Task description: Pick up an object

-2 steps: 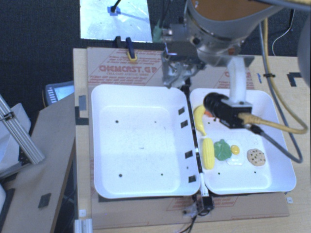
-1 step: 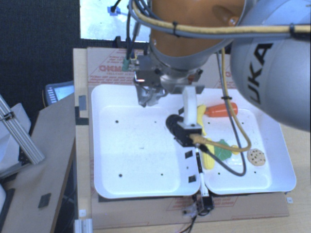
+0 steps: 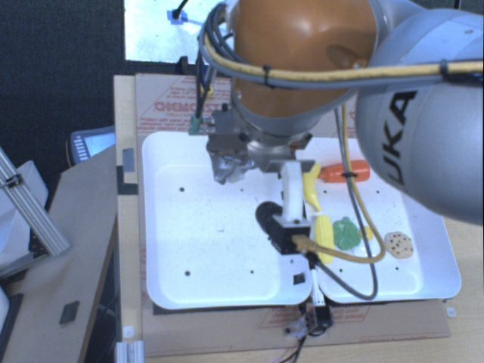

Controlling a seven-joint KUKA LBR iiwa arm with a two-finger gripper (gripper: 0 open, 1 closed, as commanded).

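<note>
My gripper (image 3: 225, 165) hangs low over the far part of the left white bin (image 3: 181, 225), under the big orange wrist band. Nothing can be made out beneath it on the bin floor. The right bin (image 3: 431, 274) holds an orange carrot (image 3: 344, 173) at the far side. A yellow corn cob (image 3: 323, 233) lies near the divider, with a green leafy piece (image 3: 347, 234) beside it. A round speckled cookie (image 3: 398, 244) sits further right. All these lie to the right of the gripper, apart from it.
The arm's grey body covers the far right part of the right bin. A cardboard sheet (image 3: 174, 100) lies under both bins. At the left stand a wooden bench side (image 3: 83, 225) and a metal rail (image 3: 30, 210).
</note>
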